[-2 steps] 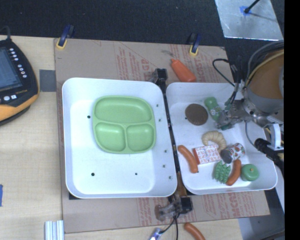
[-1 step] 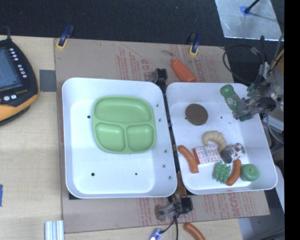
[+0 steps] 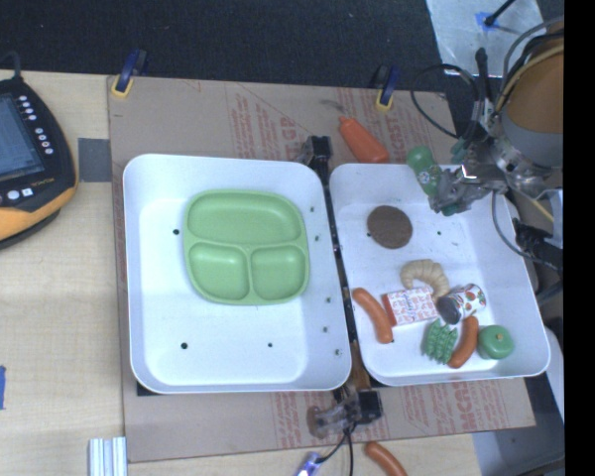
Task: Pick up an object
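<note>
My gripper (image 3: 446, 194) hangs over the back right part of the right bin (image 3: 511, 256), coming in from the right. A small green object (image 3: 421, 163) lies right beside it at the bin's back rim; I cannot tell whether they touch. A brown round cookie (image 3: 389, 226) lies to the gripper's front left. Toward the front of the bin lie a croissant (image 3: 426, 274), a red sausage (image 3: 374, 314), a pink and white box (image 3: 410, 307), a small can (image 3: 462, 302), a green leafy piece (image 3: 439, 344), an orange sausage (image 3: 465, 342) and a green apple (image 3: 495, 342).
The left bin (image 3: 159, 296) holds a green divided plate (image 3: 246, 246). An orange carrot (image 3: 362, 140) lies on the cardboard behind the bins, and another sausage (image 3: 387, 457) in front of them. A control pendant (image 3: 15, 162) sits at far left. Cables hang by the arm.
</note>
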Robot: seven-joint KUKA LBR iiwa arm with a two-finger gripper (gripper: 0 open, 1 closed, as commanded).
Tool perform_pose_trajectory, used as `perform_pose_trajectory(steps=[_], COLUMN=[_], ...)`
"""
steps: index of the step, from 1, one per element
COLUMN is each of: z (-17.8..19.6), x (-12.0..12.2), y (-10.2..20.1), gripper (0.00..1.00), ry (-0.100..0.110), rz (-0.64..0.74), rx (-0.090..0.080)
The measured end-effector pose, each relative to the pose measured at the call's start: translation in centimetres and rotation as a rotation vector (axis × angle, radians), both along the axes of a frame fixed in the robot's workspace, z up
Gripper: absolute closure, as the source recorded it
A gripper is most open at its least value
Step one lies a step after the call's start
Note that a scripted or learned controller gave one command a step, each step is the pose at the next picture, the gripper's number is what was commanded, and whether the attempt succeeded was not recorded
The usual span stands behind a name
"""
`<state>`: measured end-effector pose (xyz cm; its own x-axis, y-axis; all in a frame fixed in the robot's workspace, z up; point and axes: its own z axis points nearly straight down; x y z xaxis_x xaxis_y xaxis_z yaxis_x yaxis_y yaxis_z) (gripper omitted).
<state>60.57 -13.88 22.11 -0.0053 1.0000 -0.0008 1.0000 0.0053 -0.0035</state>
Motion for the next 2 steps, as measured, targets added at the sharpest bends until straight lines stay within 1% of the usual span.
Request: perform_pose_trajectory(steps=[1, 2], z=[1.4, -3.0], x=[1.8, 0.8], y=[9.5, 16.1], gripper=[1.0, 1.0], ry=[-0.001, 0.002], rz=[0.001, 0.001], rx=[0.001, 0.0])
